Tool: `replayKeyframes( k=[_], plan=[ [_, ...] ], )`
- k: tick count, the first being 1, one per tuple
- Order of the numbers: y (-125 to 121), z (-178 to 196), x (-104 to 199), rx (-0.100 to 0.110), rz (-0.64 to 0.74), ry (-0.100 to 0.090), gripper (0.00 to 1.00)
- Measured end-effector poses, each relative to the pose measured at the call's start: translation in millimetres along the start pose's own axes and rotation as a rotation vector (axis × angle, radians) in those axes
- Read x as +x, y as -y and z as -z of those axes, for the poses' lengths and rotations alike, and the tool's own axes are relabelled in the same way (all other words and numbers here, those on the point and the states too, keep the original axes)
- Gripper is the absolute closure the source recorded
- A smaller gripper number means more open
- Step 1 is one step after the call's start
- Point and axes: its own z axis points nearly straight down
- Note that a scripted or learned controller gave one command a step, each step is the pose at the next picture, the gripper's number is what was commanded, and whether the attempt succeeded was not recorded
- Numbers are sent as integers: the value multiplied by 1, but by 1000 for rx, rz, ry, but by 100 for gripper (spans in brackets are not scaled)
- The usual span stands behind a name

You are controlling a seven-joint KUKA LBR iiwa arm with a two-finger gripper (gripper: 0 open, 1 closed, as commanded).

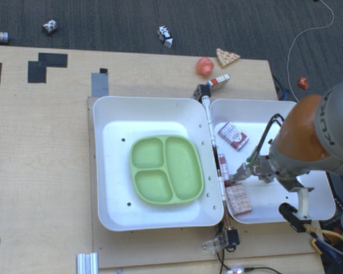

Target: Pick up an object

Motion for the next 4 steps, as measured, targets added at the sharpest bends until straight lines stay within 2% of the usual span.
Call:
replayKeyframes(
  k=[1, 2, 3, 4],
  plan=[
    [-2, 11, 1, -6, 2, 0, 100],
    [-2, 11, 1, -6, 2, 0, 0],
    [13, 1, 1, -5, 3, -1, 0],
    [11, 12, 1, -11, 4, 0, 100]
  ],
)
